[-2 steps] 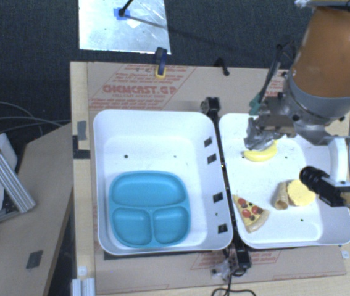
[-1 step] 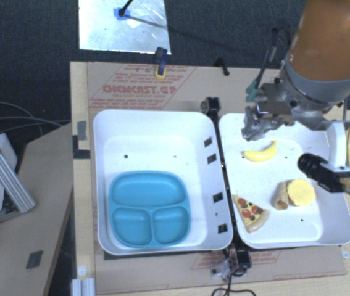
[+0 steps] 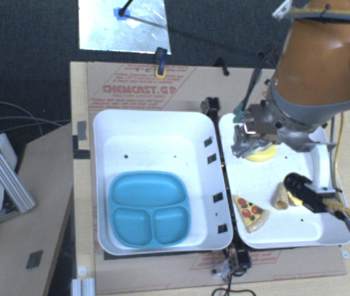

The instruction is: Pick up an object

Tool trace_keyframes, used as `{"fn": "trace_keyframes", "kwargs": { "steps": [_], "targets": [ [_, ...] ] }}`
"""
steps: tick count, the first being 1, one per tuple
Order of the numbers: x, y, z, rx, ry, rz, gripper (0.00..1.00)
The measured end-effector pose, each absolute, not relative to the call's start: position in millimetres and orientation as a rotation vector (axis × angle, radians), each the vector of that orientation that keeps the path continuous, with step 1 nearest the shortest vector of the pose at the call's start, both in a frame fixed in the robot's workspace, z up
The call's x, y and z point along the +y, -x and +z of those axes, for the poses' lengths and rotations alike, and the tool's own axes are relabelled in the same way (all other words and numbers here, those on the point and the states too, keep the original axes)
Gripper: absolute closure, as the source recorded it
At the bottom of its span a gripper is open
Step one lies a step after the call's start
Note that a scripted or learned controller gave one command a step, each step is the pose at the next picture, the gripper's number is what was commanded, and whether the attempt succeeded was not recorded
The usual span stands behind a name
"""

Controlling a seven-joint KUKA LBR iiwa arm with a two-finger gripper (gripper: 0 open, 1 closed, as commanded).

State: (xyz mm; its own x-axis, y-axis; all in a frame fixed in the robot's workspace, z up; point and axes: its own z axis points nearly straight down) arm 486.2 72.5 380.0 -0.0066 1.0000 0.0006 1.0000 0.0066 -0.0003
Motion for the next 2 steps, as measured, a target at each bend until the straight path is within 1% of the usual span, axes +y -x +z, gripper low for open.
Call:
{"fn": "trace_keyframes", "kwargs": {
  "steps": [1, 2],
  "targets": [
    [144, -486.0, 367, -2.232, 2.208, -0.003, 1.0],
    [85, -549.5, 324, -2.218, 2.227, 0.001, 1.0]
  ]
}}
